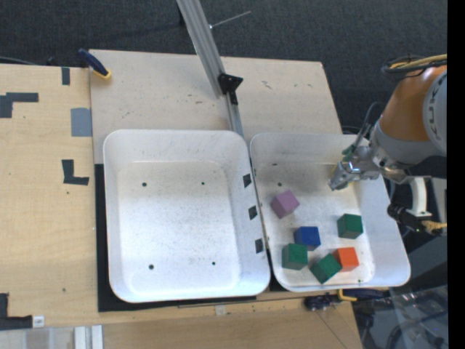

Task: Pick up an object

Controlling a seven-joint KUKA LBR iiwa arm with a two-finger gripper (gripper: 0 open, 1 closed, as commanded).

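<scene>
The right bin point(290, 151) holds several small blocks: a lilac one point(285, 203), a blue one point(307, 236), an orange one point(347, 257) and three green ones point(350, 225) point(295, 256) point(326, 267). My gripper point(340, 180) hangs over the bin's right side, above and to the right of the lilac block, up and left of the nearest green block. Nothing shows between its fingers. The grey arm with its orange band point(407, 107) comes in from the right.
The left bin point(174, 217) stands beside the right one. A slanted metal rail point(207, 46) crosses the bench behind the bins. A blue and yellow tool point(94, 62) lies at the back left of the wooden bench.
</scene>
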